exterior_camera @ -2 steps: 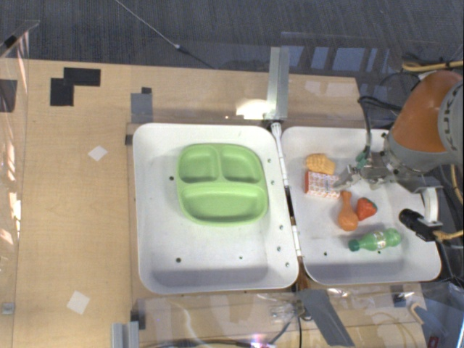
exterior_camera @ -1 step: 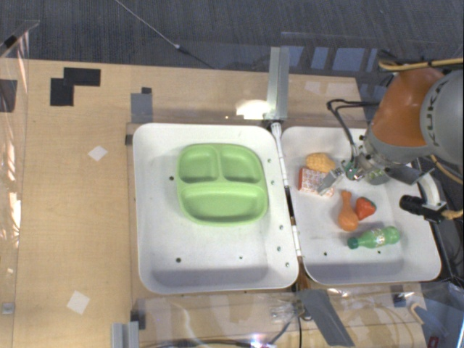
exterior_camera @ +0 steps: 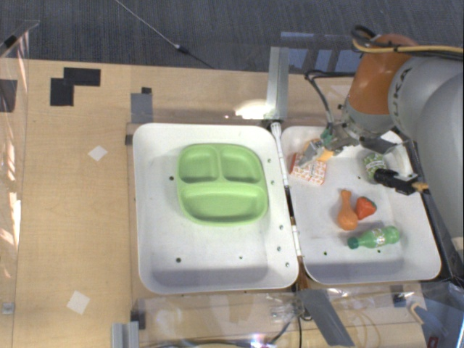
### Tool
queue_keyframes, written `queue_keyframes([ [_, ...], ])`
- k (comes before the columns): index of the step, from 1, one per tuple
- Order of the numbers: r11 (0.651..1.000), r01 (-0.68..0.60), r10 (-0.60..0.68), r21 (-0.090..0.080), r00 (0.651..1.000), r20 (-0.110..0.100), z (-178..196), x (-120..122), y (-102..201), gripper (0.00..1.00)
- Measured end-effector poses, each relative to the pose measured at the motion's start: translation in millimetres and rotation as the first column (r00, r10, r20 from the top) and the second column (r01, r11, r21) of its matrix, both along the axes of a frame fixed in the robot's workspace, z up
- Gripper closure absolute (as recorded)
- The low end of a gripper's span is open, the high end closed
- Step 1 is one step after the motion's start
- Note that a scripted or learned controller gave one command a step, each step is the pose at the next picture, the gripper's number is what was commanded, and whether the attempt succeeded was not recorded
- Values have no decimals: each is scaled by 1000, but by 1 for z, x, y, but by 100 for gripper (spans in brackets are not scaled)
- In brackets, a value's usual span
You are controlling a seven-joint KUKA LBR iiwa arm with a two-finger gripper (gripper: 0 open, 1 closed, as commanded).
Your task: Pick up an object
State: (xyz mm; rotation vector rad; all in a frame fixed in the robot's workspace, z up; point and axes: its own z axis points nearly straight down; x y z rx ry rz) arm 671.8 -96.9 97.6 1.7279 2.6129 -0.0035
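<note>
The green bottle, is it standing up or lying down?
Lying down. The green bottle rests on its side on the floor of the right bin, its dark cap end pointing left, just below the orange toy.

We count two white bins (exterior_camera: 156, 267), one green divided plate (exterior_camera: 220, 183), and five small items in the right bin (exterior_camera: 413, 263).
</note>
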Motion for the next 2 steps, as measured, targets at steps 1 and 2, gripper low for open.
queue_keyframes([
  [1, 988, 155, -155, 22, 988, 0, -1, 3, -16, 0],
  [2, 988, 154, -155, 12, 988, 13, 13, 5, -22, 100],
])
